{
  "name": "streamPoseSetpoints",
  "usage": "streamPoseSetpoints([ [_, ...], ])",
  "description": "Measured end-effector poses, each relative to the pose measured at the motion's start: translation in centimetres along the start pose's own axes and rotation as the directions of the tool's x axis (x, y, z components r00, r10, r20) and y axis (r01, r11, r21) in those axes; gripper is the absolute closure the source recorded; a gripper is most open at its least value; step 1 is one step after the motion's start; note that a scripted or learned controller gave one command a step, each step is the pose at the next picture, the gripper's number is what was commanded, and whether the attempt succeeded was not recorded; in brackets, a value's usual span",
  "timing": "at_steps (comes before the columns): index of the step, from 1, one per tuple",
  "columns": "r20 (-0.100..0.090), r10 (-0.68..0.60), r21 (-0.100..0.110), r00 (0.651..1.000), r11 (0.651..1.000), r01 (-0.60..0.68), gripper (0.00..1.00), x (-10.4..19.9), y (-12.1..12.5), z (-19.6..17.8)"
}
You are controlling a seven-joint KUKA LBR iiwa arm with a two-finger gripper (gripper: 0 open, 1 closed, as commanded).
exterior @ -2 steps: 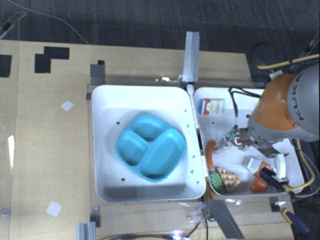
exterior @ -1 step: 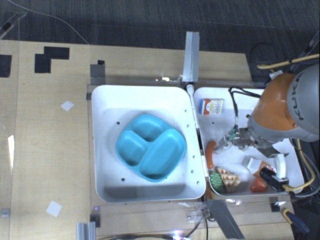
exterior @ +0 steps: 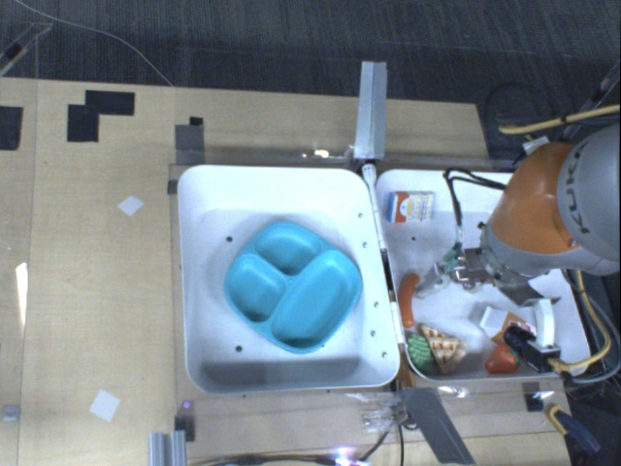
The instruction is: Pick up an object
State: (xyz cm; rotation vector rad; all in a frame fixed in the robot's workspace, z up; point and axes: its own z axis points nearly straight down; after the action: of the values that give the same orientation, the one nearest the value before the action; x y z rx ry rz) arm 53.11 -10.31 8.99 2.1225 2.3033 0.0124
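Now the gripper (exterior: pixel 456 270) hovers right of the sausage (exterior: pixel 408 299); jaws' state unclear. Sausage looks light, smooth, slippery — pinch mid-length.

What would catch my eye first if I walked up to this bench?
Most likely the bright blue plastic plate with three compartments, lying alone in the middle of the left white bin. Next, the grey robot arm with its orange band, reaching in from the right over the right white bin. That bin holds small toy foods, such as a red sausage by its left wall and a little milk carton near its far edge.
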Motion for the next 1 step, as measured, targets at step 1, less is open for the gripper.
streamPoseSetpoints([
  [1, 0.0, 0.0, 0.0, 1.0, 1.0, 0.0, 0.0, 0.0, 0.0, 0.0],
])
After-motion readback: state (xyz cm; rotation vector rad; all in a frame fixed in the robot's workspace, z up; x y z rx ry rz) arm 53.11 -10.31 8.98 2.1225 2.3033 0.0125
